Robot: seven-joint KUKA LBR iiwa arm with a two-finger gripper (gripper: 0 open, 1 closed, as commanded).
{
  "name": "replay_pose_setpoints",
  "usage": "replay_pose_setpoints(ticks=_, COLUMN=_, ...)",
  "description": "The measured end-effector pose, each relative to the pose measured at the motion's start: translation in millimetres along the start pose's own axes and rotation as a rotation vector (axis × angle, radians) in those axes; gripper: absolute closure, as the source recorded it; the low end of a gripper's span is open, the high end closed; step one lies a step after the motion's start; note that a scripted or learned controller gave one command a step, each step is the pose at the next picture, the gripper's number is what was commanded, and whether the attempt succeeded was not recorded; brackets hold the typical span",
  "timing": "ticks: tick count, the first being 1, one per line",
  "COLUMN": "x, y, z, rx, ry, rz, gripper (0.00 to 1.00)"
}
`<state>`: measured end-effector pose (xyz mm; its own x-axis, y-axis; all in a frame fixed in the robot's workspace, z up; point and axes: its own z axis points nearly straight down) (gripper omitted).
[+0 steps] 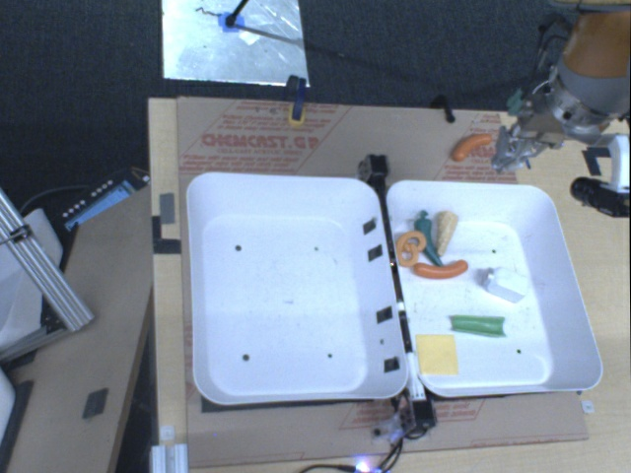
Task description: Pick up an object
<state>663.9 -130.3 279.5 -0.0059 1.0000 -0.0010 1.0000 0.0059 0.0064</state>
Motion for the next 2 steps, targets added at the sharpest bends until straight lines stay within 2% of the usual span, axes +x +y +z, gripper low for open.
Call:
replay_pose_setpoints(ticks=1, x=86, y=-23, z=-29, rx=0.001, ry=0.005, rz=-0.007, gripper=1.00)
replay_pose_setpoints(ticks=2, x=174, y=8, z=-82, rx=-0.003, ry=0.005, rz=-0.008, gripper=1.00)
